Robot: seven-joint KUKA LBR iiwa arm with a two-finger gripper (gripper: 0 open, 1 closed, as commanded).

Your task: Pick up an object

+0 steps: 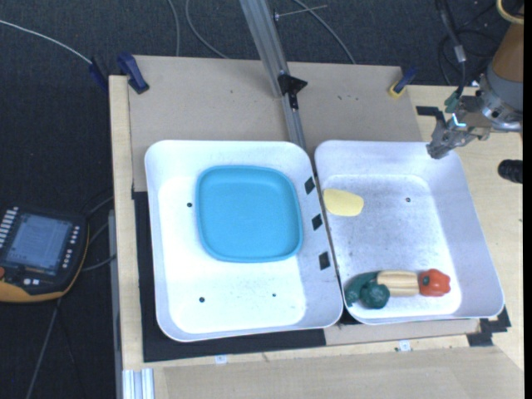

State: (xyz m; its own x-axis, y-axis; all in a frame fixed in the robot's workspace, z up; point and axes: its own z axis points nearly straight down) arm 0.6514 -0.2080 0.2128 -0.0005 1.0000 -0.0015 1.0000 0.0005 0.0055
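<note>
The right bin (465, 223) holds a pale yellow piece (342, 203) near its left wall. Along its front edge lie a dark green object (367, 293), a tan cylinder (398, 283) and a red object (433, 283) in a row. My gripper (440, 145) hangs over the bin's far right corner, well away from all of these, with nothing seen in it. The left bin (166, 223) carries a blue square plate (248, 214).
A slanted metal pole (270, 40) rises from the back of the bench between the bins. Blue and yellow clamps (133, 73) sit at the board's far corners. A handheld pendant (37, 248) lies on the floor at left, among cables.
</note>
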